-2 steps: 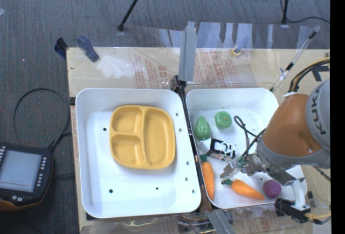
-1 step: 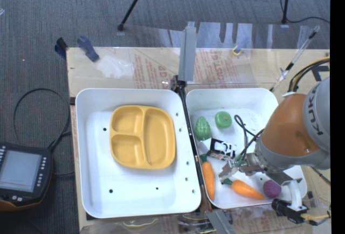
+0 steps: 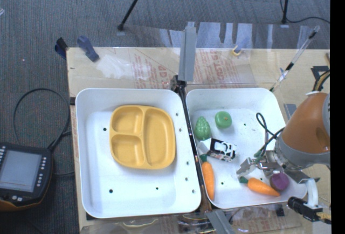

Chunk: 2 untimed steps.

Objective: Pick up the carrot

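Observation:
Two carrots lie in the right bin (image 3: 237, 99). One carrot (image 3: 208, 179) rests along the bin's left wall near the front, its green top pointing away from me. The other carrot (image 3: 262, 187) lies at the front right, green end to the left, next to a purple vegetable (image 3: 278, 180). My gripper (image 3: 249, 167) hangs low over the bin's front right part, just above and left of this second carrot. The grey wrist with its orange band (image 3: 306, 130) covers the bin's right edge.
A green leafy vegetable (image 3: 202, 128), a round green piece (image 3: 223, 118) and a black-and-white toy (image 3: 222, 149) sit in the middle of the right bin. The left bin (image 3: 91, 179) holds a yellow divided plate (image 3: 143, 136). A black cable (image 3: 266, 124) loops over the right bin.

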{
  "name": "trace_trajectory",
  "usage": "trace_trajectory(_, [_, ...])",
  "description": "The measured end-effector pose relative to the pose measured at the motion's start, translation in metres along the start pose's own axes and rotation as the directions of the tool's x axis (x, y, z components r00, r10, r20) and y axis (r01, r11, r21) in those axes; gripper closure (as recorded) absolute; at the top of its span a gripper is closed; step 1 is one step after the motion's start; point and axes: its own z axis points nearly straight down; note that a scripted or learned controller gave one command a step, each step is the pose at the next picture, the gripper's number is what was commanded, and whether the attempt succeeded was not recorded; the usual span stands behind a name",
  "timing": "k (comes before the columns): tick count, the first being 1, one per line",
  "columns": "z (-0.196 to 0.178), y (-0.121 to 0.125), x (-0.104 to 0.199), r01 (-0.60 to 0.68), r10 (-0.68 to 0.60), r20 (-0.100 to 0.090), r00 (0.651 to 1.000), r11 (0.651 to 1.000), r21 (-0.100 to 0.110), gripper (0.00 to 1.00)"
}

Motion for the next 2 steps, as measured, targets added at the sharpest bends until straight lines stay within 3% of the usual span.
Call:
trace_trajectory(1, [0.0,0.001,-0.027,-0.025,0.025,0.0,1.0,1.0,-0.001,0.0])
trace_trajectory(2, [0.001,0.0,0.007,0.144,-0.144,-0.002,0.99,0.99,0.002,0.0])
